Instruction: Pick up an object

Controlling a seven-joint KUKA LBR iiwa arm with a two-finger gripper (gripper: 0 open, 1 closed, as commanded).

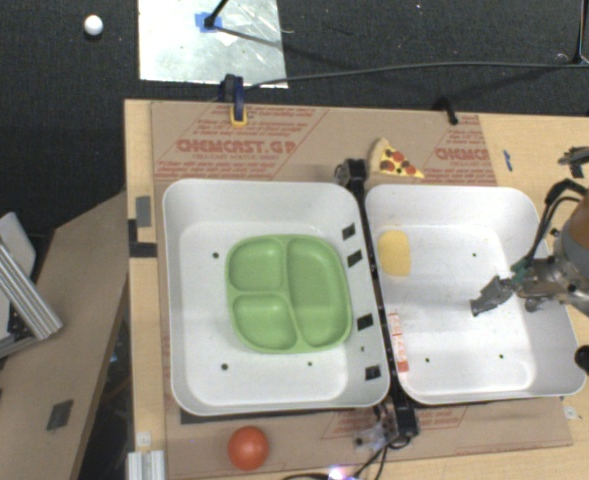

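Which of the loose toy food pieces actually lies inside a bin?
The flat yellow oval piece in the right bin. The pizza slice and orange-red ball sit outside on the board.

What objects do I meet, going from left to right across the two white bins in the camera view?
Green divided plate in the left bin → yellow object in the right bin → end effector.

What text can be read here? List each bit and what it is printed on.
"CHEMCAST GP", red print on the brown board behind the left bin.
The same red print, cut short and too blurred to read fully, on the board behind the right bin.
Red marks on a small label on the strip between the bins: too small to read.
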